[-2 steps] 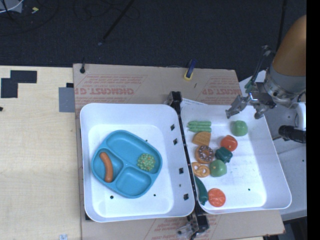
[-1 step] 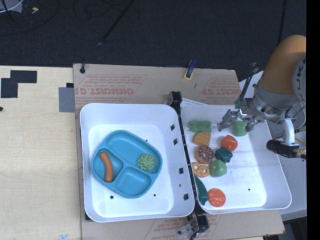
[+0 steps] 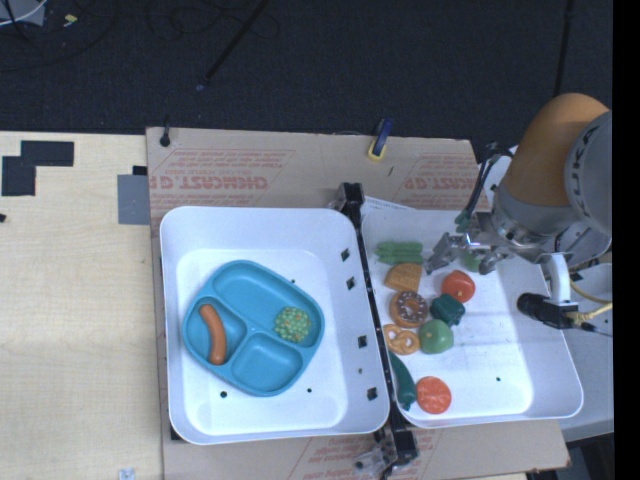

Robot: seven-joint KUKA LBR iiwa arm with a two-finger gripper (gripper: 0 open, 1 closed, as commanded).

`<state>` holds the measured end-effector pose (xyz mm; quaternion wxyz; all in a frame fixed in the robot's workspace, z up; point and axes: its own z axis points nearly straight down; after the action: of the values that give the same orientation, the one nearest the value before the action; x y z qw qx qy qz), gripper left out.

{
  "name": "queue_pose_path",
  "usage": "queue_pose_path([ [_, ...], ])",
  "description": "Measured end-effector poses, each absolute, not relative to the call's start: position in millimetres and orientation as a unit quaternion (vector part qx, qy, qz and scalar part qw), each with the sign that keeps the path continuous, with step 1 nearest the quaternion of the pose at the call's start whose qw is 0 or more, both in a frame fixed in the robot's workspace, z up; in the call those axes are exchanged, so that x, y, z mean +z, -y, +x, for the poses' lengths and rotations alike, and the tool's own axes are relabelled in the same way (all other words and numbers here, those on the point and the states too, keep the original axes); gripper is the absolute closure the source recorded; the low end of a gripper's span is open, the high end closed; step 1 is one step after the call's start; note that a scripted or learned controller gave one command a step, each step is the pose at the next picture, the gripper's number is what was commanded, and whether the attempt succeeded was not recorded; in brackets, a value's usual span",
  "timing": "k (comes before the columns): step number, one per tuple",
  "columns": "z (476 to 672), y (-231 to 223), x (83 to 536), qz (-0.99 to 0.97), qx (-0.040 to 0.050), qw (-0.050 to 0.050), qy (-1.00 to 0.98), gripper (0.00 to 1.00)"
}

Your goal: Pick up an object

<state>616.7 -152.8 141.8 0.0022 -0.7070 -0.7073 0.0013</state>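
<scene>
Jaws: state cannot be told at this slant; the gripper point(image 3: 462, 251) hangs over the upper middle of the right bin point(image 3: 545, 373), and nothing is visibly held by it.

Nearest item: red tomato-like piece point(image 3: 458, 286), just below the gripper and seemingly apart from it. Judged the likeliest thing to be picked.

Next outward: dark green piece point(image 3: 447, 310) touching the tomato's lower left; pink-iced doughnut point(image 3: 408, 308) beside that; tan bread-like piece point(image 3: 403, 276) above the doughnut; long green pod point(image 3: 400, 252) along the bin's upper left, near the gripper's left.

Further out, lower cluster: green round fruit point(image 3: 436, 337), pretzel point(image 3: 401, 340) at its left, a second red-orange fruit point(image 3: 433, 395) near the bin's front wall, a dark green strip point(image 3: 401, 378) against the left wall.

Progress: nothing lifted; every item lies on the bin floor. Approach seems made; descent, closing and raising are judged left to do.

Obstructions: the items by the tomato crowd its left and lower sides, so a closing jaw could nudge the dark green piece. Its right side is bare floor.

Left bin point(image 3: 330, 233): blue divided plate point(image 3: 252, 326) bearing a sausage point(image 3: 213, 332) and a heap of peas point(image 3: 292, 321), well apart from the gripper.

Surroundings: cardboard sheet point(image 3: 260, 173) under both bins, a clamp point(image 3: 379, 140) at its far edge
</scene>
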Motion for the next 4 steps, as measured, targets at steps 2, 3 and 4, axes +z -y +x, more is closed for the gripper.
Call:
queue_pose_path([
  [2,619.2,152,105,-0.708,-0.0014,-0.001,0.706,1.00],
  [3,619.2,151,148,-0.707,-0.0004,0.000,0.707,1.00],
  [4,625.7,157,208,-0.707,-0.0011,-0.002,0.707,1.00],
])
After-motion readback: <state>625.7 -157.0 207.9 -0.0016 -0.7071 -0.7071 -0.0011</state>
